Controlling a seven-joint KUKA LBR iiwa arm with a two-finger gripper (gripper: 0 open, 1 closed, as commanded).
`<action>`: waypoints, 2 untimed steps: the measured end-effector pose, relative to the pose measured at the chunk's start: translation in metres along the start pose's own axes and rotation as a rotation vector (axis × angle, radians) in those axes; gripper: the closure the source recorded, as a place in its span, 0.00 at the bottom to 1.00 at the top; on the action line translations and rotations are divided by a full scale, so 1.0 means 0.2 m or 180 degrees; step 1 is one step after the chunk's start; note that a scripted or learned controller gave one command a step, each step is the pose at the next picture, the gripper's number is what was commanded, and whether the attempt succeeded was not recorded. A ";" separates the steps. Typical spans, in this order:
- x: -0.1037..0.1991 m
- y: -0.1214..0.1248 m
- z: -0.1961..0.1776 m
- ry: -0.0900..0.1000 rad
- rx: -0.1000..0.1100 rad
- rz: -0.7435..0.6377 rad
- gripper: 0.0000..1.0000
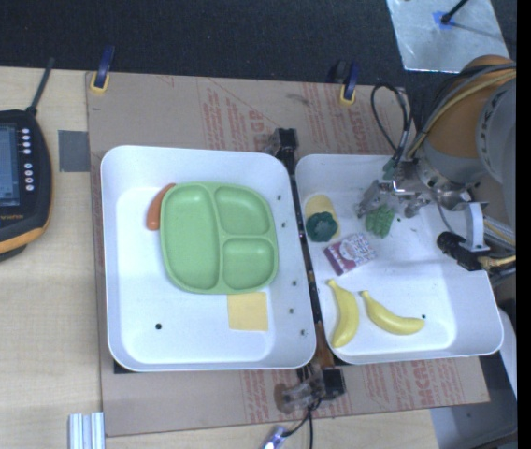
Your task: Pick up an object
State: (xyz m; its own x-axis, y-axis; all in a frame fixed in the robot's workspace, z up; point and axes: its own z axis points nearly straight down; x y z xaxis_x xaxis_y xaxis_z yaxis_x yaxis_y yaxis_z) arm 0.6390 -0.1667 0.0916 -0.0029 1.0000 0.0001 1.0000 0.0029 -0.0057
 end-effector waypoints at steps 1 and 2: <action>0.00 0.00 -0.05 0.0001 0.0003 -0.0007 1.00; 0.28 0.09 -0.51 0.0003 -0.0017 -0.0005 1.00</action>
